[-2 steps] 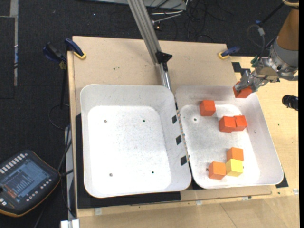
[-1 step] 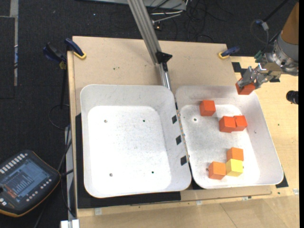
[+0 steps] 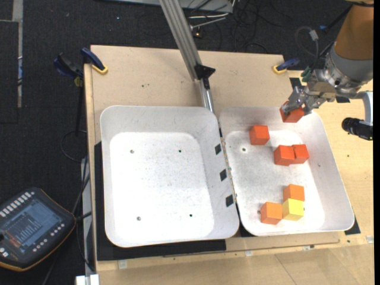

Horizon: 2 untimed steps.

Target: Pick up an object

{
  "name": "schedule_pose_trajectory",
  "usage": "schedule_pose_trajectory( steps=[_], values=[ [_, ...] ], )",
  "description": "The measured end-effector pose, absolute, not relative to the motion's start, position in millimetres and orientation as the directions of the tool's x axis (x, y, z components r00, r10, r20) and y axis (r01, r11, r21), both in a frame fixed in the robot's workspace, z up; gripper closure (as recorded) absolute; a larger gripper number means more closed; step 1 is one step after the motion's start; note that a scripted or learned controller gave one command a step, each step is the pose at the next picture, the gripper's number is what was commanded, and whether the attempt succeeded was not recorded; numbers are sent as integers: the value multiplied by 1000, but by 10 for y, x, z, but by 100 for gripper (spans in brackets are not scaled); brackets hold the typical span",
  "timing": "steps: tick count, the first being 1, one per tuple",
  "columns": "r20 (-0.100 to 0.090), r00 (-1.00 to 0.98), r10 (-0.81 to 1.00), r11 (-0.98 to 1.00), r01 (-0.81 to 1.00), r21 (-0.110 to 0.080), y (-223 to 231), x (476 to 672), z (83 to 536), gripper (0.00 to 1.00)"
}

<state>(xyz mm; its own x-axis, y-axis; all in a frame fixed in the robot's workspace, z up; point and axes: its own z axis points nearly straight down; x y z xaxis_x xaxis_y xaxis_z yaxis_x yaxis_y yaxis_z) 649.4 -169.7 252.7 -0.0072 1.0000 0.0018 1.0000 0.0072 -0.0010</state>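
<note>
A handheld control pad (image 3: 29, 227) lies at the bench's near left corner, beside two white bins. In the right bin (image 3: 332, 177), a yellow block (image 3: 293, 209) touches two orange blocks, with three more farther back. Above its far edge, the gripper (image 3: 295, 109) clamps an orange-red block (image 3: 292, 114) between its fingers.

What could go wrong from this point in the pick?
The pincer holds a red block by its top above the right bin's far rim; a slip could drop it outside. If it falls inward, it could strike the orange block just below.
</note>
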Motion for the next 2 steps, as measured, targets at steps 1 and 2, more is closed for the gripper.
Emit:
schedule_pose_trajectory(
  steps=[1,2],
  values=[
    [2,-8,1000,8,1000,-1,-1182,6269,2597,100],
    [2,-8,1000,8,1000,-4,-680,6084,2448,100]
  ],
)
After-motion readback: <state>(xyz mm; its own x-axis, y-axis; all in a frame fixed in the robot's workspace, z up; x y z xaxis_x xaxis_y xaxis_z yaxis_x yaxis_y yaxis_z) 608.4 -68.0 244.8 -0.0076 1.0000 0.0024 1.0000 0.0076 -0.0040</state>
